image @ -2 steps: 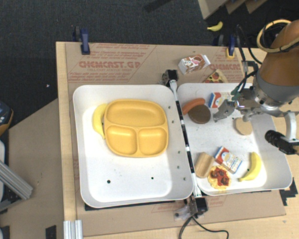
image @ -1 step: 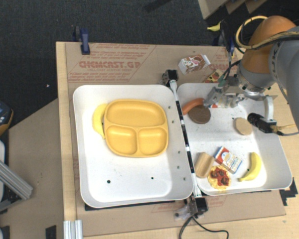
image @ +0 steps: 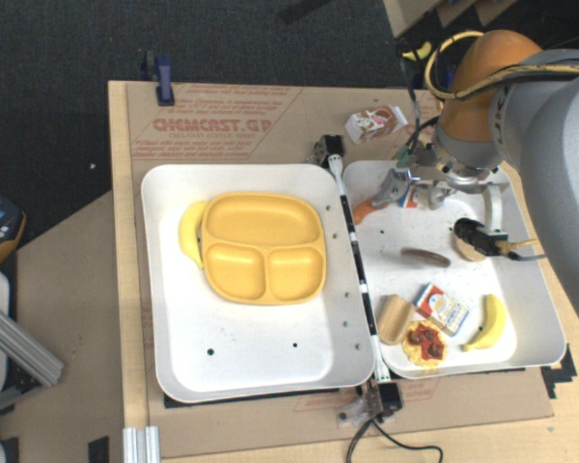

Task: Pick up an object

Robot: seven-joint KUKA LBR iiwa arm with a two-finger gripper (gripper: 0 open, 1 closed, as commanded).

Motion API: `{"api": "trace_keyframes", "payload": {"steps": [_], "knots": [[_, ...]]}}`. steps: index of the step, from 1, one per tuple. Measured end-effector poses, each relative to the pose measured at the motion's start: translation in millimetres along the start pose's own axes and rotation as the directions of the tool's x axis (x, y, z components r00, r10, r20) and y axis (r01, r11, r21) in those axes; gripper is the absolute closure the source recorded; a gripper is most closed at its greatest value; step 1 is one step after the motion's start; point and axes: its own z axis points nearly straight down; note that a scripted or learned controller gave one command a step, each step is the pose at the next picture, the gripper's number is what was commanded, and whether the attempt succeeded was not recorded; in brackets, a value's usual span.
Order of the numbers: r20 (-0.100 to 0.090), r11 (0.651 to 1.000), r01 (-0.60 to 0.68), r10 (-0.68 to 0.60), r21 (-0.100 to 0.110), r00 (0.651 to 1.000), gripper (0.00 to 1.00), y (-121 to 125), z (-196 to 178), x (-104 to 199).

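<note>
My gripper (image: 417, 187) hangs low over the far left part of the right bin (image: 531, 287). Just to its left, an orange carrot-like piece (image: 365, 208) lies against the bin's left wall. A small red and white scrap shows right under the gripper; I cannot tell whether it is held. Nearer the front lie a brown sausage-like piece (image: 425, 256), a tan cylinder (image: 394, 318), a red and white packet (image: 442, 309), a banana (image: 489, 322) and a red and yellow piece (image: 425, 343).
The left bin (image: 174, 336) holds a yellow divided tray (image: 263, 246) with a yellow piece (image: 189, 231) sticking out under its left side. A small brown and white packet (image: 374, 122) lies on the cardboard behind the bins. A blue clamp (image: 161, 77) sits at the far left corner.
</note>
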Motion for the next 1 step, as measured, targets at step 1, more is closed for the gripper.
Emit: {"api": "trace_keyframes", "payload": {"steps": [1], "knots": [[-0.004,1.0,-0.002,0.002,0.001,1.0,0.0,-0.4,0.1,1.6]]}}
